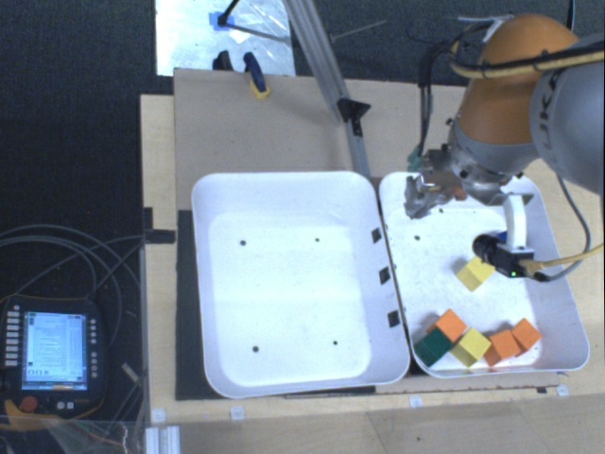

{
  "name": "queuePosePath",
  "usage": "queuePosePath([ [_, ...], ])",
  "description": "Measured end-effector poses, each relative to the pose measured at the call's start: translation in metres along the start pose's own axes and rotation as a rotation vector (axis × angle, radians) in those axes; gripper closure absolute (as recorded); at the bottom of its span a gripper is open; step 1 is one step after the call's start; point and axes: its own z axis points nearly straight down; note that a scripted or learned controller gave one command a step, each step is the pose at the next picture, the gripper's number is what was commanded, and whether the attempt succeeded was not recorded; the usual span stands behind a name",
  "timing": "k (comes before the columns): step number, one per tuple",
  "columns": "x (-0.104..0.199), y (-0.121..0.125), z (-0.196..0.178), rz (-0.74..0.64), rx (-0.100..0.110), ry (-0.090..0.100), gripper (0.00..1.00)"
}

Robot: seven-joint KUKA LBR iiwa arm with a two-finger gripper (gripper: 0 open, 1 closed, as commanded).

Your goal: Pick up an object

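Note:
My gripper (423, 200) hangs over the far left part of the right bin (558, 305), with the orange-banded wrist above it. Nothing shows in it. A lone yellow block (475, 274) lies in the middle of that bin, to the right of and nearer than the gripper. Along the bin's near edge sits a cluster: an orange block (451, 324), a green block (433, 348), a second yellow block (470, 347) and two more orange blocks (504, 345), (526, 333).
The left bin (213, 253) lies beside the right one, their rims meeting near black clips (385, 275). A slanted metal pole (326, 64) stands behind the bins. A teach pendant (52, 353) with cables lies far left.

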Motion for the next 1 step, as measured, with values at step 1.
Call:
queuePosePath([
  [1,0.0576,0.0131,-0.0093,-0.002,-0.002,0.001,1.0],
])
